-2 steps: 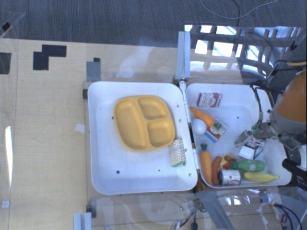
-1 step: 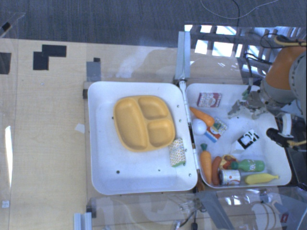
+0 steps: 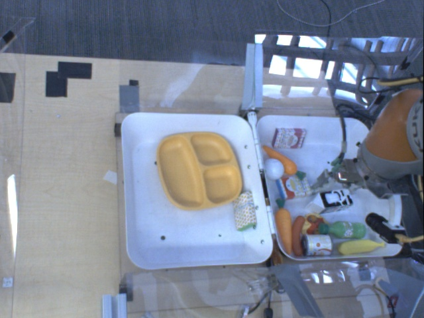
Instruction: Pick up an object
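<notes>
White plastic bins sit side by side. The left bin (image 3: 139, 197) holds a smooth yellow three-compartment tray (image 3: 197, 169) and a small patterned packet (image 3: 245, 211). The right bin (image 3: 318, 126) holds a tapered carrot (image 3: 283, 228), lengthwise toward the camera, and a banana (image 3: 361, 246). I cannot tell the gripper's (image 3: 334, 176) state.

Yellow tray (image 3: 199, 169); orange carrot (image 3: 283, 226)

Two bins side by side on the tabletop (image 3: 66, 177).
The yellow three-compartment plastic plate (image 3: 199, 169) lies in the left white bin (image 3: 142, 244); the small patterned pouch (image 3: 245, 211) sits at its right edge.
</notes>
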Motion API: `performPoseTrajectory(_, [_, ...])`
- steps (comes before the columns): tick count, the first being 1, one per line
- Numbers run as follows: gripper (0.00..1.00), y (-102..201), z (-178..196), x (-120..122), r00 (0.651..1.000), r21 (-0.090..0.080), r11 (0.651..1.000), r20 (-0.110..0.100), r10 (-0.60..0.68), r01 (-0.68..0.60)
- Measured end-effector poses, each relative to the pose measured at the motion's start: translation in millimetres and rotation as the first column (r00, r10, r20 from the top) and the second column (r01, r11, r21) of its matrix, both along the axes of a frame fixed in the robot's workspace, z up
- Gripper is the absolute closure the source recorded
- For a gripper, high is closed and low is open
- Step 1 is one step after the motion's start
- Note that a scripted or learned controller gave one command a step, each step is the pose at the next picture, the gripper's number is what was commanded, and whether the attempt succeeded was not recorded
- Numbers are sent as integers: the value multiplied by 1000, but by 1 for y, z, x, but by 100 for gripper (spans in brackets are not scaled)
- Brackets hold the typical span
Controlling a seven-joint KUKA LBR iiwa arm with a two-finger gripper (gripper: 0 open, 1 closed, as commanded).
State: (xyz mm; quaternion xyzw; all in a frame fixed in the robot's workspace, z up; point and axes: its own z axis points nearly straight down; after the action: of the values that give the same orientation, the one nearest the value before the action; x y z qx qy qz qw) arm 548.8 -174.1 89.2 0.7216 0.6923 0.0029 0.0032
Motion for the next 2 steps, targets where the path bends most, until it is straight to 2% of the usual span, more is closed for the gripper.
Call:
performPoseTrajectory(1, [100, 1, 12, 3, 1000, 0, 1000, 8, 2, -2])
performPoseTrajectory(2, [0, 1, 12, 3, 1000, 0, 1000, 8, 2, -2])
